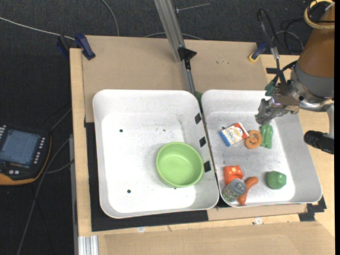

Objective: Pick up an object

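My gripper (265, 117) hangs over the right bin (297, 158), near its upper right part, directly above the top end of a green bottle-like item (266, 136). An orange ring (253, 140) lies against that green item's left side. A white, red and blue carton (232, 134) rests left of the ring. Lower in the same bin sit an orange block (232, 172), a grey round can (234, 187), an orange carrot-like piece (247, 187) and a green rounded object (275, 179). Nothing shows between the fingers.
The left bin (122, 142) holds a light green bowl (179, 164) near its lower right corner. A metal pole (170, 20) slants down to the gap between the bins. Blue clamps sit at the bench's back corners. A handheld pendant (18, 153) lies off the bench at left.
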`<state>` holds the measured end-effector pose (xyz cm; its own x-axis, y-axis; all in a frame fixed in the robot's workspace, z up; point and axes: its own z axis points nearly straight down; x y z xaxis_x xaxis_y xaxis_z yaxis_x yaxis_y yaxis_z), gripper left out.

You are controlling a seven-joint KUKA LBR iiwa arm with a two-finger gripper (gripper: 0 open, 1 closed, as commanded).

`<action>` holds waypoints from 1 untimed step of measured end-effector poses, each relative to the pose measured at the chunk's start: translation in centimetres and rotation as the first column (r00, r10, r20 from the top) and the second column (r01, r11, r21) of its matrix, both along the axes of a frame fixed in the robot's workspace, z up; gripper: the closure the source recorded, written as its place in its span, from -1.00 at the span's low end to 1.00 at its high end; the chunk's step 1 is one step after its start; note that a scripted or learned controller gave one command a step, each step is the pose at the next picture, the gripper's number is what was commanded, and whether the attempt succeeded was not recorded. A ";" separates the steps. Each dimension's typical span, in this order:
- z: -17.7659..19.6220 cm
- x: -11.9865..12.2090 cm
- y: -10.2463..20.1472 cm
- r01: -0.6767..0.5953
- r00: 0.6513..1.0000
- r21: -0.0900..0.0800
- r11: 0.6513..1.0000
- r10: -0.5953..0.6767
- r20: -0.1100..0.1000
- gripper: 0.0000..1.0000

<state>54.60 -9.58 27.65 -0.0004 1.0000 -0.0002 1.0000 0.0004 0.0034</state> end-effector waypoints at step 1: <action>-0.8 1.0 4.7 -0.003 1.000 0.001 1.000 0.003 -0.003 1.00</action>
<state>55.56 -4.89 26.85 -0.0039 1.0000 0.0008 1.0000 0.0039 0.0000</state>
